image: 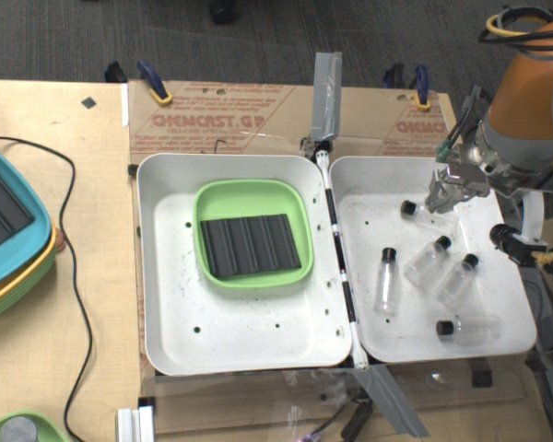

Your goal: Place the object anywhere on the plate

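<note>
- Pincer (440,201): low over the right bin's (498,343) far edge, beside a vial (416,208); cannot tell its grip.
- Plate (252,199): green, left bin (166,339).

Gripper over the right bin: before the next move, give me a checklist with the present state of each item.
1. Gripper is above the right bin, near the small clear vials with black caps: ok.
2. A vial is held between the fingers: cannot tell; the gripper's tip is too small and cluttered to read.
3. Green plate sits in the left bin: ok.
4. Plate has free room: not ok in the centre, where a dark ribbed pad lies; the green rim is bare.
5. Vials lie apart enough to pick one, such as the vial at the left: ok.
</note>
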`<state>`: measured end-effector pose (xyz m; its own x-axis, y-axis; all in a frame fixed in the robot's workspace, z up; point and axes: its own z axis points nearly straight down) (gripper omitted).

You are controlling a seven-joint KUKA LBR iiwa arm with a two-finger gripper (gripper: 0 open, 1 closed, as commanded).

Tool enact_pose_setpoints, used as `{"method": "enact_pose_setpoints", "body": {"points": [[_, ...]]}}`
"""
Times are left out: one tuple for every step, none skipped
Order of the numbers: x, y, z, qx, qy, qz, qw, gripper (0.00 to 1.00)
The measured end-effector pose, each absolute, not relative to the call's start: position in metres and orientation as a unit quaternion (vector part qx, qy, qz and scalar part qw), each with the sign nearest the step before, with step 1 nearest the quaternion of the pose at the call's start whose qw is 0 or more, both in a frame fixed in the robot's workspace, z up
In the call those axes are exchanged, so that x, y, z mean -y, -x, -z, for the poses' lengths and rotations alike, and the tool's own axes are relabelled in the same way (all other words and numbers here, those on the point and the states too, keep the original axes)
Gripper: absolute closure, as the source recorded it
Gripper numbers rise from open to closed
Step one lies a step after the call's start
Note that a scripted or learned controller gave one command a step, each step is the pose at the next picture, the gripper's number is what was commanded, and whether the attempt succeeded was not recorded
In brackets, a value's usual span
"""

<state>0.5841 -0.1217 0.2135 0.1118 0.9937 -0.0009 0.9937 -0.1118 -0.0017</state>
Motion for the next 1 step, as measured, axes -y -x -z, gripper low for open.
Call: {"method": "enact_pose_setpoints", "body": {"points": [[0.1217,-0.5840,-0.2135,0.666,0.746,-0.0009,0.000,0.00]]}}
